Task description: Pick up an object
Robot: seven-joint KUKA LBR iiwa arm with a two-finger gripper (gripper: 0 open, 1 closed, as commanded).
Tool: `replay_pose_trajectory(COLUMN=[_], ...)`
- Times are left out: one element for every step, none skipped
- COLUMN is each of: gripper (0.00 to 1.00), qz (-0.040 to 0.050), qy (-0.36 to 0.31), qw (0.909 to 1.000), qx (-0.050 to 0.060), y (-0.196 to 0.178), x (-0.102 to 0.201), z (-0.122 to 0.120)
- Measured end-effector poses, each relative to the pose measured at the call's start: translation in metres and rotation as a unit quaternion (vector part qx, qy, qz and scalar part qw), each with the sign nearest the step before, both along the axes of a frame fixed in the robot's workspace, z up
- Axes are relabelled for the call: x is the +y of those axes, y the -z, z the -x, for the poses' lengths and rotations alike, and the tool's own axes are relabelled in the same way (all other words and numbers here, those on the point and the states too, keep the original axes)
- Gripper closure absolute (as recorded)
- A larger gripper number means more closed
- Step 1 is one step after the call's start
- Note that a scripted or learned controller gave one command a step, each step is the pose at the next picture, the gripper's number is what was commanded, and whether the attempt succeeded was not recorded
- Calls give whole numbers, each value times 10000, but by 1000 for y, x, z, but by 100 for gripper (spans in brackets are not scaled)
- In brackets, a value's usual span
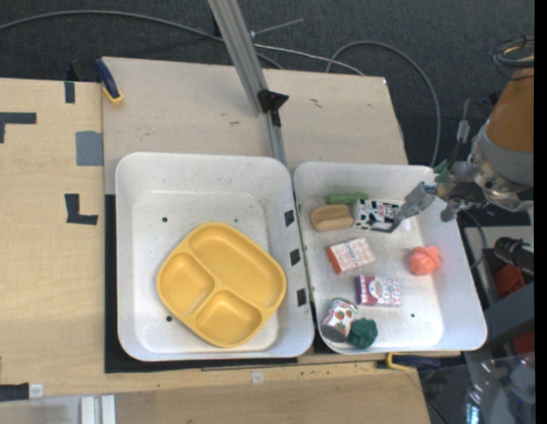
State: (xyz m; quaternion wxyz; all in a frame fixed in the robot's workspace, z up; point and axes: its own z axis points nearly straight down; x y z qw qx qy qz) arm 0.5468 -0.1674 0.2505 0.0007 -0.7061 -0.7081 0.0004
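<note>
Arm enters from the right edge, orange band above the wrist, grey wrist housing over the right rim of the right bin. Gripper reaches down and left into the bin's upper part. Its tip sits at the right edge of a small black-and-white carton; contact or near-contact, cannot tell which. Finger spread not resolvable at this angle and size, so cannot tell how far open it is. Nothing seen clamped between them, and the carton appears to lie on the bin floor.

Right bin contents:
- green piece along the upper side, just above a tan bun-shaped item; the carton lies just right of both.
- red-and-white carton near the middle.
- orange-pink rounded object to the right, apart from the others.
- purple-and-white carton below the middle.
- round patterned item at the lower left corner, touching a dark green lump.

Left bin: one yellow divided tray, three compartments, turned at an angle.

A grey metal rail runs from the top of the view down to the gap between the two bins.
</note>
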Motion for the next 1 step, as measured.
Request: replay_pose_trajectory(gripper=[0], qz=[1], qy=[1], qw=[10000], qx=[-2], y=[0], x=[0], z=[0])
